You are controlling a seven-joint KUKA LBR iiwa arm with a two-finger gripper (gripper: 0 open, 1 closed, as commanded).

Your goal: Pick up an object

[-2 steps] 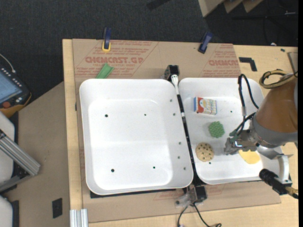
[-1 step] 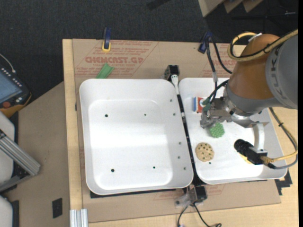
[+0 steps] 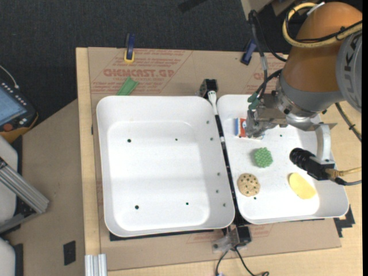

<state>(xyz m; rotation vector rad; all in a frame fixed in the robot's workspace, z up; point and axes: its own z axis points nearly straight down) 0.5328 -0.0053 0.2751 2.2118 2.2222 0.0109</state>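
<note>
Camera view: our tool (image 3: 255, 130) hangs low in the right bin (image 3: 276, 206) beside a red-and-white packet (image 3: 241, 127), we judge to grab it; spread or pinching, we cannot tell.

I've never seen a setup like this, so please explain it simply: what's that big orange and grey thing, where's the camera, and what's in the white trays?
This is one picture from a camera fixed overhead, looking down at a slant. The big orange and grey thing reaching in from the right is a robot arm. Its gripper, a two-finger claw, is low over the right bin, which sits beside the left bin. In the right bin lie a green bumpy ball, a tan speckled disc, a yellow piece and a small red and blue item right at the gripper. I cannot tell whether anything is held. Its job is to pick up an object.
</note>
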